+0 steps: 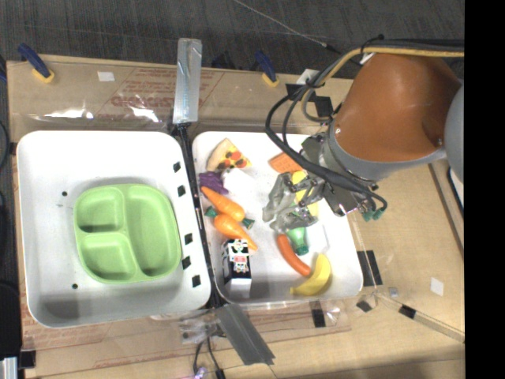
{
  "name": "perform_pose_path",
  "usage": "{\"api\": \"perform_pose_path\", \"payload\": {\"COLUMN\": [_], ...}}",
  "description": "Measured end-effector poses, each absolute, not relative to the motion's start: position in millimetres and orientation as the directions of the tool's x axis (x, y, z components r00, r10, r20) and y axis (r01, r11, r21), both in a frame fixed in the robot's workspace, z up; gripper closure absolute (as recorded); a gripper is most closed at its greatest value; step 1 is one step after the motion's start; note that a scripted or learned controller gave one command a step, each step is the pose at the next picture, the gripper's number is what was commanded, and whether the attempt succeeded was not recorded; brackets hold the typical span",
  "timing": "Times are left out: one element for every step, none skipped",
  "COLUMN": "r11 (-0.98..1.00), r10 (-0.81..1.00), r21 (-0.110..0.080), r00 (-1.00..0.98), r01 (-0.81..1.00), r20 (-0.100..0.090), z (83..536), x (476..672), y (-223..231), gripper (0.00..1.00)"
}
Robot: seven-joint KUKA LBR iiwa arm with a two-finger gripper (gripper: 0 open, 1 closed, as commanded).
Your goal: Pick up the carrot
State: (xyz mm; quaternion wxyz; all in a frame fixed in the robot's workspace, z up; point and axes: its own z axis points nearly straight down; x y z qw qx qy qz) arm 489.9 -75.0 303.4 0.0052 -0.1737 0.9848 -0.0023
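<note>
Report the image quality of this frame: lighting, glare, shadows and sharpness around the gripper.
Camera view: even overhead light; the left bin is bright, nearly washed out; glare streaks the clear plastic sheet behind it; soft shadows lie under the green tray; the gripper looks blurred and cluttered by cables; the carrot is fairly sharp.

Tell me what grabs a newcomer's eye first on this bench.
The big orange band of the arm looms over the right bin, with its hand down among bright toy food. There lie two carrots near the bin's left wall, a banana at its near right corner and a pizza slice at the far end. In the left bin sits a lime-green divided plate.
</note>
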Motion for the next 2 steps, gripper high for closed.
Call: {"api": "perform_pose_path", "payload": {"r11": [0.891, 0.808], "r10": [-0.454, -0.589], "r21": [-0.004, 0.000], "r00": [-0.891, -0.808], "r01": [-0.454, -0.589], "r20": [-0.004, 0.000], "z": [361.5, 325.1], "x": [490.9, 499.7], "y": [-76.7, -89.6], "gripper": [1.00, 1.00]}}
